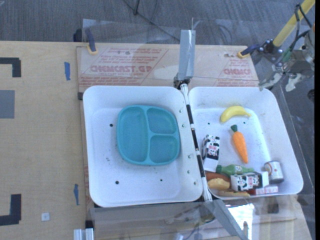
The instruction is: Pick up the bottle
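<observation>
The bottle [232,170] lies on its side in the right bin [280,115], just below the carrot [239,144] as the camera sees it, near the front rim. It is green and small, with the narrow neck end pointing away from the carrot's lower tip, toward the wall between the two bins. Its body looks dark and a little shiny. A carton [248,182] with black and white cow spots lies against its lower side and covers part of it, so I cannot tell the full shape. Under the neck there is a pale bun-like toy [219,183], touching or nearly touching.

A second spotted carton [212,147] stands to the left of the carrot, a banana [234,113] lies above the carrot, and a small can [274,171] lies to its lower right.

The hand [282,74] is far above and to the right of the carrot, outside the bin's back corner, well apart from the bottle. It is blurred among cables, and I cannot tell if it is wide or narrow. Nothing is seen in it.
</observation>
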You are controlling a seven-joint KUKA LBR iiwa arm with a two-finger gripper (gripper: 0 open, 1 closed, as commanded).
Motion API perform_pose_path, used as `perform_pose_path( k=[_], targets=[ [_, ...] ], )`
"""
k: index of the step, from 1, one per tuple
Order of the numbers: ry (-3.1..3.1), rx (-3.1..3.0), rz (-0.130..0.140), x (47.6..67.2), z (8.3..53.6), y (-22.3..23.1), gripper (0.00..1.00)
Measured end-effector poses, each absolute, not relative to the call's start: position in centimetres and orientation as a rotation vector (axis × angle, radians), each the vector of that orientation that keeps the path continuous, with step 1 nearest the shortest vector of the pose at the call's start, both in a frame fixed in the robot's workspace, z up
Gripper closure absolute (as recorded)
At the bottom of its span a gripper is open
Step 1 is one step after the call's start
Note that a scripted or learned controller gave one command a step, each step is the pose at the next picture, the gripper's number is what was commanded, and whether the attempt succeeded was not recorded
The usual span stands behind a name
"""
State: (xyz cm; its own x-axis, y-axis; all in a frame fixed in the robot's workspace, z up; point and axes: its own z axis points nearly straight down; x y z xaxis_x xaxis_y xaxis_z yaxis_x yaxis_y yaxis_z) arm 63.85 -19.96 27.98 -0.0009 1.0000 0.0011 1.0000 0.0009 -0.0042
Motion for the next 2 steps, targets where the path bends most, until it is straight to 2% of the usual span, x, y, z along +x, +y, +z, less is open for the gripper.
perform_pose_path(
  k=[1,2],
  targets=[
    [-2.107,-2.326,0.003,59.1,11.4,-19.3,0.00],
    [-2.096,-2.340,0.002,66.7,13.7,-20.9,0.00]
  ],
)
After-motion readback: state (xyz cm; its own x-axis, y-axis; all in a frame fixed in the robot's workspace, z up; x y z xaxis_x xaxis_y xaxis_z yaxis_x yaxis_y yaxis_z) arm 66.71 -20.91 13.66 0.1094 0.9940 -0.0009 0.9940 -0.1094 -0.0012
